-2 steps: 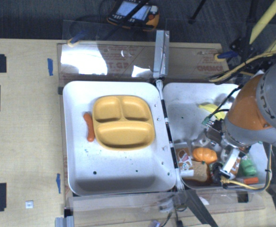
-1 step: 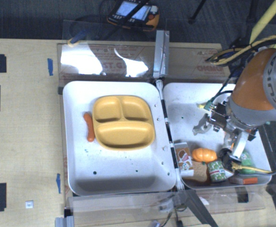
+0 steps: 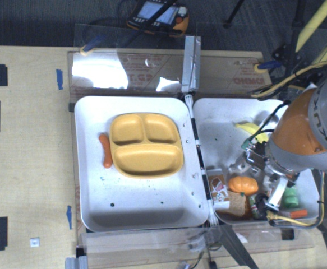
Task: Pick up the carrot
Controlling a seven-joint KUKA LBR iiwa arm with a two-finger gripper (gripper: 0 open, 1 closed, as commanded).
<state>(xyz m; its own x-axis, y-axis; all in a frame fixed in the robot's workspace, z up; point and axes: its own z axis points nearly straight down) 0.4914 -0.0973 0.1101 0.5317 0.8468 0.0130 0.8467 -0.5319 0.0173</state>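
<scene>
Where the arm [image 3: 299,132] slants into the right bin [image 3: 219,122], the hand [image 3: 252,166] hangs low, openness unclear

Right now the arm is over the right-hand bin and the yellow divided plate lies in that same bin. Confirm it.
Not quite. The camera view shows the yellow divided plate in the left-hand bin instead. The arm is over the right-hand bin, as you said.
</scene>
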